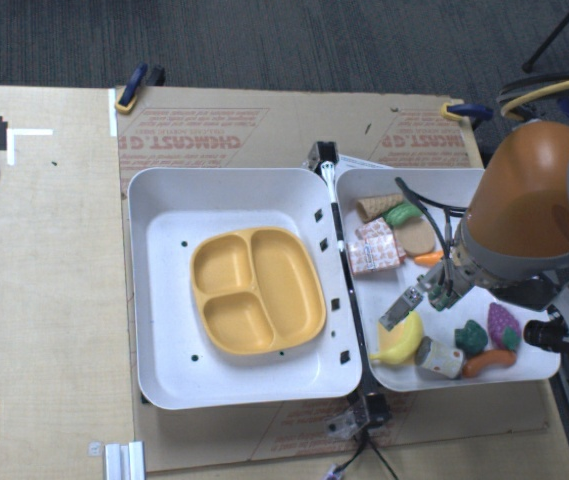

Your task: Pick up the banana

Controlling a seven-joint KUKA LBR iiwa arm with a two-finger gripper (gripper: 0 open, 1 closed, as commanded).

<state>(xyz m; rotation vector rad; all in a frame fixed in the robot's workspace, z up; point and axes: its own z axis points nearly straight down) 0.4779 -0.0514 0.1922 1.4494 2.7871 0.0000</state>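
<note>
The cardboard sheet (204, 128) bears upside-down red print, not clearly legible

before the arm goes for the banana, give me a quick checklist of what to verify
1. Banana in sight, in the right bin, near its front-left corner: ok.
2. Gripper lined up with the banana: ok, it sits just above the banana's upper end.
3. Banana between the fingers: cannot tell.
4. Room around the banana: not ok, a small white and grey thing lies right beside it, and the bin wall is close on the other side.
5. Yellow tray out of the way, in the left bin: ok.
</note>
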